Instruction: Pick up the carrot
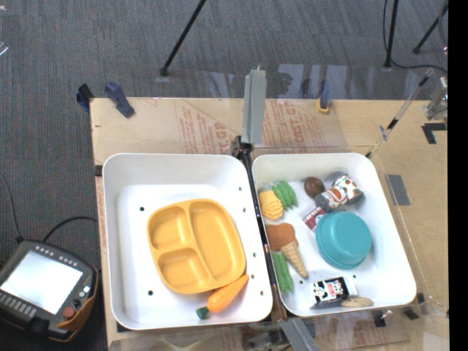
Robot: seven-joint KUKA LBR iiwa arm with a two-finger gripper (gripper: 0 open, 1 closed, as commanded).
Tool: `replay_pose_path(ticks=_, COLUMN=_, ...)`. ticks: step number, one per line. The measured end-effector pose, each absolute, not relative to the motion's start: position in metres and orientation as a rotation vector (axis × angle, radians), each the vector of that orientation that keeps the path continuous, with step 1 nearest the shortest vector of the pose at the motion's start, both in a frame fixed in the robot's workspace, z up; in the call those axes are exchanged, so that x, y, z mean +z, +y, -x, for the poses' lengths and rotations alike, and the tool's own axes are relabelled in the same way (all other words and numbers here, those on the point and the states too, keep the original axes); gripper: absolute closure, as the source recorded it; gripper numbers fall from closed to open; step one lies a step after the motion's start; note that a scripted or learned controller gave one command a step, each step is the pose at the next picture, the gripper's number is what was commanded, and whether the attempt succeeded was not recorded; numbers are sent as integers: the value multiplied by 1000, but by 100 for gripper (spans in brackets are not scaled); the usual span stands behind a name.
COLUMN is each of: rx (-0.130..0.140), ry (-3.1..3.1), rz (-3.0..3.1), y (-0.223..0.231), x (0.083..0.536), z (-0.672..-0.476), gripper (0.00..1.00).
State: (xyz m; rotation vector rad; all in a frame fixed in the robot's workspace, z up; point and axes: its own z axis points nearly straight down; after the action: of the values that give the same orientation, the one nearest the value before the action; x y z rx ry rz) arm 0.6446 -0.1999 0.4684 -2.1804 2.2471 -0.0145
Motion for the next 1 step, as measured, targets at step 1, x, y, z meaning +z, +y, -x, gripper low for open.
replay_pose_path(ticks=1, rx=12, ry=1972, rz=2441, y=-199, x=365, z=-526, gripper=100)
